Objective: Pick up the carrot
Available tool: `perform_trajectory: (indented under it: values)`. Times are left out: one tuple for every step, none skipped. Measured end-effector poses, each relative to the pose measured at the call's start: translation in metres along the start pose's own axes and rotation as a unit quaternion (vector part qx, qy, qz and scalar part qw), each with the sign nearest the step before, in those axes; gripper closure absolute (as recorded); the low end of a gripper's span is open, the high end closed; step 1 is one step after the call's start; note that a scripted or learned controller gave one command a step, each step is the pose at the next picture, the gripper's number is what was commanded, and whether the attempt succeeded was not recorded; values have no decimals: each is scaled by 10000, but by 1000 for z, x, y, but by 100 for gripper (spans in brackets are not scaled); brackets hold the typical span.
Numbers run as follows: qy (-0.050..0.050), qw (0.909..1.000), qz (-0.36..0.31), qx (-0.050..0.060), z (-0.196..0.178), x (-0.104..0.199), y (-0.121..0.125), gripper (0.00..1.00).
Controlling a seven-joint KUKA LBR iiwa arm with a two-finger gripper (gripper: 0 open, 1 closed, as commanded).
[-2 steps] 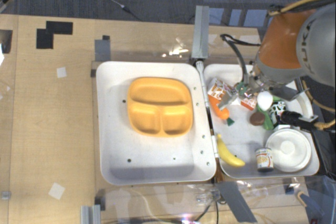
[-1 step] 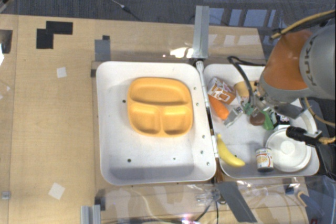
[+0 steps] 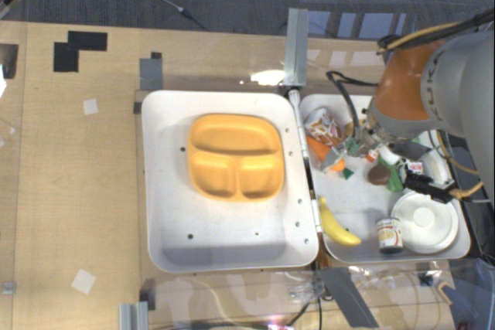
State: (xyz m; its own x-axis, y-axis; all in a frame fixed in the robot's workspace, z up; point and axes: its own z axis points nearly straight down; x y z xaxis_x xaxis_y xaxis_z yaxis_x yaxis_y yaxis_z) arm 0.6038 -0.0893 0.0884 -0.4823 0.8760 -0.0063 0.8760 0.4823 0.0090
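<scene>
Grey arm with orange band (image 3: 421,85) is down over the right shallow white bin (image 3: 363,197), hand (image 3: 362,141) low among the clutter at the bin's far end; can't tell the hand's state, it's hidden under the wrist. Orange carrot (image 3: 319,149) lies in that bin near its left wall, just left of the hand, beside a crumpled printed wrapper (image 3: 325,124). Same bin: yellow banana (image 3: 337,224), small labelled jar (image 3: 389,234), white round bowl (image 3: 424,222); left white bin (image 3: 170,189) holds a yellow three-compartment plastic plate (image 3: 235,156).

I see the arm (image 3: 433,81) over the right bin (image 3: 464,243), above the carrot (image 3: 319,147); the left bin (image 3: 162,189) holds a yellow tray (image 3: 236,156).
</scene>
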Motion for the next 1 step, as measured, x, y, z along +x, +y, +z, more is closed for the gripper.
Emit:
perform_trajectory:
  values:
    - [-9,10000,-40,-28,-13,1,3,100]
